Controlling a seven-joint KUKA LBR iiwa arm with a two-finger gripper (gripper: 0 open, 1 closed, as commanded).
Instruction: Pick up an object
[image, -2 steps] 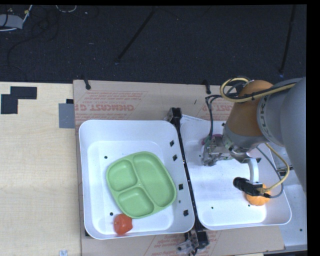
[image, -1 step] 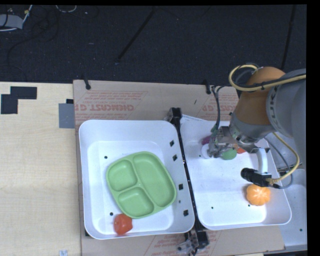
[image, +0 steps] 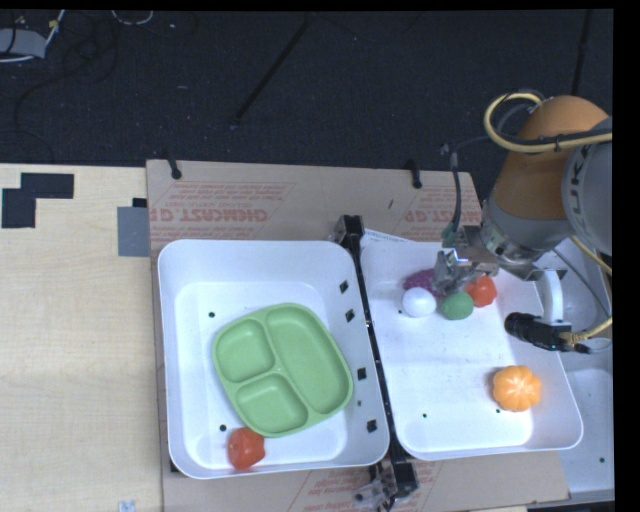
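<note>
Green ball (image: 458, 306) is our best guess for the pick, since the task names no object and this one sits closest under the gripper (image: 453, 270). By size: the surface (image: 70, 330) carries two white bins. The left bin (image: 190, 290) holds a green divided plate (image: 282, 368) and a small red object (image: 246, 447) at its near edge. The right bin (image: 470, 430) holds an orange fruit (image: 516, 388) well apart at the near right. A tight cluster sits at the far side: white ball (image: 419, 302), green ball, a red-orange piece (image: 483, 291) and a purple item (image: 421, 279), partly hidden. We judge the step as approach or descent over that cluster, with nothing visibly held. The gripper hangs just above and behind the green ball, with the white ball to its left. We cannot tell whether it is spread or closed. The next move calls for centring on one ball, and the crowding neighbours make a clean grasp risky.
</note>
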